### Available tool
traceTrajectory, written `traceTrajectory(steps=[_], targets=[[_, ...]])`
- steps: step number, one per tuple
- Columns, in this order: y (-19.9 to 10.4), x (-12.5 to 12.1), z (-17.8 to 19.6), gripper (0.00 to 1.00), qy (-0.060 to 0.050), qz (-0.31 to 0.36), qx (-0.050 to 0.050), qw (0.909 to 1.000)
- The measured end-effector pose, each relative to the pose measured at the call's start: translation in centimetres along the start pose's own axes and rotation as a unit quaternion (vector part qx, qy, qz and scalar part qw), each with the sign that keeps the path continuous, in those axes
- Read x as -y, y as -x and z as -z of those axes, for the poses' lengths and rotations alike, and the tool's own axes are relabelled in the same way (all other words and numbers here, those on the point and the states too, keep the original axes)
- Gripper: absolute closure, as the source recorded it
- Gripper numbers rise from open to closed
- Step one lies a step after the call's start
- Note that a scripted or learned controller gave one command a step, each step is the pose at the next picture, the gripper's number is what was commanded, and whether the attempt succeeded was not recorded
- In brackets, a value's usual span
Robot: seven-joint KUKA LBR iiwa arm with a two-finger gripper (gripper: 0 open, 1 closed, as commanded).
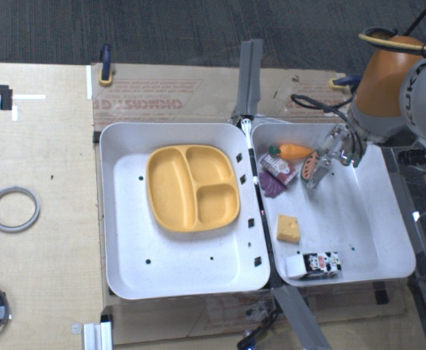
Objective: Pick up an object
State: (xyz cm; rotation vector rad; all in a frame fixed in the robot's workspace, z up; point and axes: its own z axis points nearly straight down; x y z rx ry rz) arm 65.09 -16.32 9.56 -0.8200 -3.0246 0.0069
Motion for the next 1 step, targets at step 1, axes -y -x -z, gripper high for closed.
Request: traceTrajectory(steps=[1], targets=[[0.21,-0.36,1.12,1.0,0.002,0.002,0.007,1.0]])
